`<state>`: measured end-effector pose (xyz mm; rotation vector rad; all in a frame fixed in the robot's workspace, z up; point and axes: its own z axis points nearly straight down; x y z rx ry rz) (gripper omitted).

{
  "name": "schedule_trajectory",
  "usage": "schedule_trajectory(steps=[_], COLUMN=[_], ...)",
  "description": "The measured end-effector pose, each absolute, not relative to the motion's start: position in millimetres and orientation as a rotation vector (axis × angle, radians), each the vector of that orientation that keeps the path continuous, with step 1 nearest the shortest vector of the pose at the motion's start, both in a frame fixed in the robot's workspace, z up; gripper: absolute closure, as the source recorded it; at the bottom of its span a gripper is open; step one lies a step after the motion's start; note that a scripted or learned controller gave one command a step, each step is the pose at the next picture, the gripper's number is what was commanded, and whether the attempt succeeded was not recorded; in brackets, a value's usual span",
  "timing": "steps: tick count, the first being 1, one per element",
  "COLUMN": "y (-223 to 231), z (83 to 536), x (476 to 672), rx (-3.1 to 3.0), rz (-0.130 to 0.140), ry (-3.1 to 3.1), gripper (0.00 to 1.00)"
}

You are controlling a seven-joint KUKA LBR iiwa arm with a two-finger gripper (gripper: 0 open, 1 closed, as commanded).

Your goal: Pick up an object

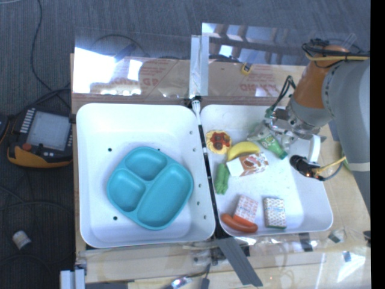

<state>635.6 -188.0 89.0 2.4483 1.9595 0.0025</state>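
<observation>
The gripper [278, 131] hangs low over the right bin's [313, 206] far side; whether it is spread cannot be told. A green packet [274, 146] lies just beneath it, a banana [240, 150] nearby leftward, and a teal plate [150, 187] fills the left bin [96, 131].

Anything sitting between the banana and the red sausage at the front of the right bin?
Yes. In the camera view, between the banana and the red sausage lie a white and orange packet, right below the banana, and a small patterned box just above the sausage.
</observation>
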Motion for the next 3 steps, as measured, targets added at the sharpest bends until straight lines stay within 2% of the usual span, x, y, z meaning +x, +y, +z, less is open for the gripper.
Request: schedule_trajectory(steps=[1, 2, 3], y=[-187.3, -155.3, -117.6], z=[98.4, 210.4, 177.9], x=[635.0, 620.6, 642.0], rx=[2.450, 2.557, 2.397], rz=[-0.002, -0.005, -0.007], ry=[1.964, 1.826, 2.033], gripper=[1.00, 1.00, 1.00])
